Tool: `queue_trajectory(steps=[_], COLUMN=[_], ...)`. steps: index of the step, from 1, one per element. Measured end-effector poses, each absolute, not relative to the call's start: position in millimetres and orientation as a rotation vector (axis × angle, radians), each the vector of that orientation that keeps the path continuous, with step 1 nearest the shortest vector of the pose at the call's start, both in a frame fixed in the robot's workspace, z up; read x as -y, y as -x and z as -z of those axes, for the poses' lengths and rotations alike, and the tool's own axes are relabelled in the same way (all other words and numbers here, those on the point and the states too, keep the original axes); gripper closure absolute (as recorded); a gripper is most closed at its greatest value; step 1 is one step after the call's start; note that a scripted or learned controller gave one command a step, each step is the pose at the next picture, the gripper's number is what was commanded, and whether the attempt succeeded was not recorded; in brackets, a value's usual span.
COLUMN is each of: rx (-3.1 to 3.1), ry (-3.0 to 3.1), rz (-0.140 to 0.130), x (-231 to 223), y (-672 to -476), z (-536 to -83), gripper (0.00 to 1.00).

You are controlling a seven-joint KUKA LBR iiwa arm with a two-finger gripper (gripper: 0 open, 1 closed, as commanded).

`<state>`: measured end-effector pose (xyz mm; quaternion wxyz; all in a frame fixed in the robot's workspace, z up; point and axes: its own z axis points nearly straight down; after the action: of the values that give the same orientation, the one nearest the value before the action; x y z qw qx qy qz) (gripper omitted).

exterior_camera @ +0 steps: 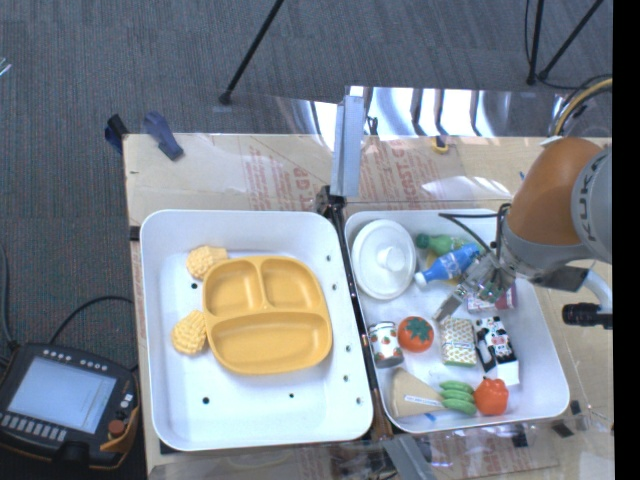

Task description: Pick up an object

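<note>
My gripper (472, 295) hangs low over the middle of the right bin (545, 353), below the grey and orange wrist. It sits just right of the blue bottle (447, 265) and just above the checkered box (459, 341) and the cow-patterned carton (495, 346). Nothing can be seen held in it. Near it lie a white bowl (385, 258), a green item (433, 240), a tomato (416, 334) and a small can (384, 345). An orange pepper (491, 396), green pods (458, 398) and a pale wedge (411, 393) lie at the bin's front.
The left bin (165, 268) bears a yellow divided plate (268, 313) with two yellow waffle-like pieces (206, 261) (189, 334) at its left side. A metal post (346, 153) rises behind the gap between the bins. A teach pendant (62, 400) lies on the floor at the left.
</note>
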<state>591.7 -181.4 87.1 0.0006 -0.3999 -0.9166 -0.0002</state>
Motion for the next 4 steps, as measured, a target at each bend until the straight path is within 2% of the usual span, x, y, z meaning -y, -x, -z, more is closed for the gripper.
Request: queue_trajectory(steps=[1, 2, 3, 4], rx=[2.900, 2.910, 2.869, 2.840], ry=[1.190, 1.185, 1.268, 1.331], rz=[0.005, 0.002, 0.004, 0.006], x=[211, 205, 210, 212], y=[-516.8, -589.5, -518.9, -524.3], z=[-86, -88, -87, -86], gripper=[0.00, 0.00, 0.00, 0.00])
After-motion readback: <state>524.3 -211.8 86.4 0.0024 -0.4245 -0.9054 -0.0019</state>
